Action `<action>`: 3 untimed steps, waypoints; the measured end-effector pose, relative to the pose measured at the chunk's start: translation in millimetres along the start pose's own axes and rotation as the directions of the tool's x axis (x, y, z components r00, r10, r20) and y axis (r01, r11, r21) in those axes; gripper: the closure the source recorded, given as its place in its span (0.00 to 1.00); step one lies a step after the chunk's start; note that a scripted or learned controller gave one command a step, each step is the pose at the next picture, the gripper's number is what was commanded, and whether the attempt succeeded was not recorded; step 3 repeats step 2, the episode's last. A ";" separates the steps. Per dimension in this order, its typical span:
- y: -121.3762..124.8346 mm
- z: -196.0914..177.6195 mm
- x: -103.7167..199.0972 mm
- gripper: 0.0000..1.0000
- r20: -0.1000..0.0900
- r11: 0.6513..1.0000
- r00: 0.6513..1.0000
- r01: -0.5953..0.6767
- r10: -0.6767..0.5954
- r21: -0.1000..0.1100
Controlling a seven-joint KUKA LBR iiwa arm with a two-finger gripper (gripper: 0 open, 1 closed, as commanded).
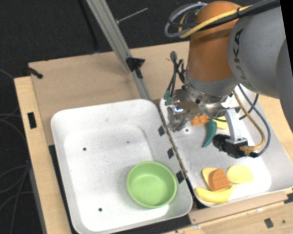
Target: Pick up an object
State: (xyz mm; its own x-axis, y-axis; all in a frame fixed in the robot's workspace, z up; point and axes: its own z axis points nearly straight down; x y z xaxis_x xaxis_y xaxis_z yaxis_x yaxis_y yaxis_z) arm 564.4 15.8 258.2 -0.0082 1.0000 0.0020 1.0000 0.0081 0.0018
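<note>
My gripper (180, 116) hangs low over the far left part of the right bin (277, 174), close to the divide between the bins. The bulky grey and orange arm covers much of it. Just right of the gripper lie a small orange piece (199, 121), a teal green thing (211, 132) and a pale yellow thing (222, 124), all partly hidden by the wrist. At the bin's near edge sit a banana (213, 195), a brown-orange block (219, 179) and a yellow round piece (239, 174).
A green bowl (151, 183) stands in the near right corner of the left bin (85, 152). A slanted metal pole (116, 40) rises behind the bins. Cables trail along the arm's wrist.
</note>
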 end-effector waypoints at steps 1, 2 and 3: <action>27.2 8.0 48.7 1.00 0.001 1.000 1.000 -0.001 0.001 0.000; 26.3 7.5 45.4 0.00 0.004 1.000 1.000 -0.004 0.004 0.002; 26.3 7.5 45.4 0.00 0.004 1.000 1.000 -0.004 0.004 0.002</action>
